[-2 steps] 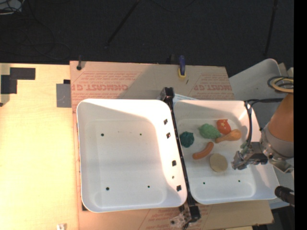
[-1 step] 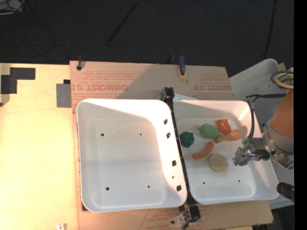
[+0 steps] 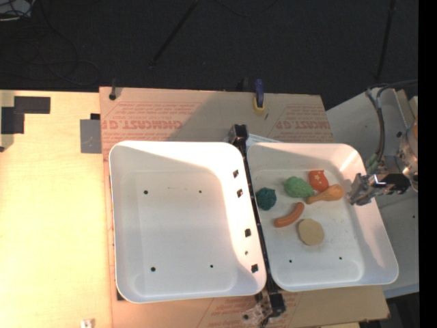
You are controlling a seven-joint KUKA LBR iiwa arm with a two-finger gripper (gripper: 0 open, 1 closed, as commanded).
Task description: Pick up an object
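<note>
Two shallow white plastic bins sit side by side: the left bin [image 3: 130, 183] at nine o'clock of the pair, the right bin [image 3: 355, 265] at three o'clock. In the right bin lie six small toy foods, one of each kind: a dark teal lumpy ball [image 3: 265, 197], a light green leafy lump [image 3: 298, 187], a red-orange rounded piece [image 3: 318, 179], an orange-tan elongated piece [image 3: 326, 195], a reddish sausage [image 3: 289, 214] and a flat tan disc [image 3: 311, 232] at six o'clock of the cluster.

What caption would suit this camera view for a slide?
Gripper at the right bin's right rim, near toy foods clustered inside; left bin beside it.
</note>
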